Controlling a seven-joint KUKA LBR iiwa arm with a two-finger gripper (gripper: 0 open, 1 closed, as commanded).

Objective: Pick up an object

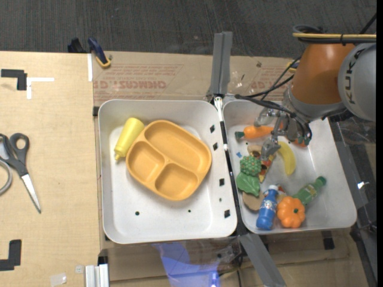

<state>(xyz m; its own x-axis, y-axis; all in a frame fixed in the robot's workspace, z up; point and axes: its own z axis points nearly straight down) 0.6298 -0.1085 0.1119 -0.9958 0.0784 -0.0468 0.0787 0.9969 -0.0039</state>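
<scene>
My pincer [270, 150] hangs over the right bin [335, 220] beside the banana [288, 158], whether spread I cannot tell; I should drop straight and centre on it.

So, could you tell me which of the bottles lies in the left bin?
The yellow bottle: it lies beside the orange tray in the left bin. The blue bottle and green bottle lie in the right bin.

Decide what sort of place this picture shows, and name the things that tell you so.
Probably a robotics lab or test bench, not a kitchen. A grey and orange robot arm reaches over two white bins; one bin holds toy food such as a small pumpkin and a banana. Scissors lie on the bench.
</scene>
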